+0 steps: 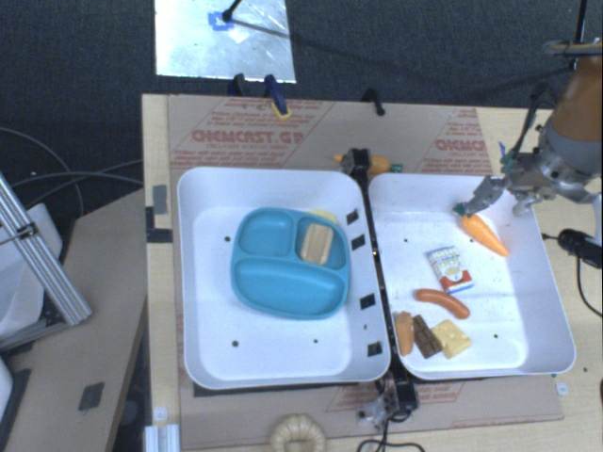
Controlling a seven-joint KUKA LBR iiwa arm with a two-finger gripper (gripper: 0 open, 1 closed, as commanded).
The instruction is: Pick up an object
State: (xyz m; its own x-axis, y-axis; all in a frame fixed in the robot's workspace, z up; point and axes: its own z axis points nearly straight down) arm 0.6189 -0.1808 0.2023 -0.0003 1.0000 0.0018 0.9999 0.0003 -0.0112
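Two shallow white bins side by side on the bench: left bin [207,347], right bin [528,337], meeting along a central seam fitted with black clips.

Left bin, centre: blue divided plate [283,285], with a tan bread-like piece [316,244] lying in its upper right compartment; a pale yellow item [323,217] just behind it at the plate's upper rim, kind not discernible.

Right bin, upper right: orange toy carrot [484,234], lying tilted, pointed end toward lower right. Directly at its upper left end: gripper [497,196], reaching in from the right edge of the frame, below the grey arm [575,135] with orange band. Finger state: cannot tell; fingertips blurred against the carrot's end, contact not confirmable.

Right bin, centre: small red, white and blue packet [449,268]. Just below it: red-orange sausage [443,302], lying slantwise. Lower centre, near the seam: cluster of three pieces touching or nearly so — orange-tan piece [404,332], dark brown block [426,336], pale yellow block [451,338].

Behind the seam, upper centre: orange object [378,165], partly hidden by a black fitting.

Upper left of frame: silvery sheet [224,26] on dark floor. Bottom edge, centre: coil of pale rope [297,434]. Left edge: metal frame struts [38,262].
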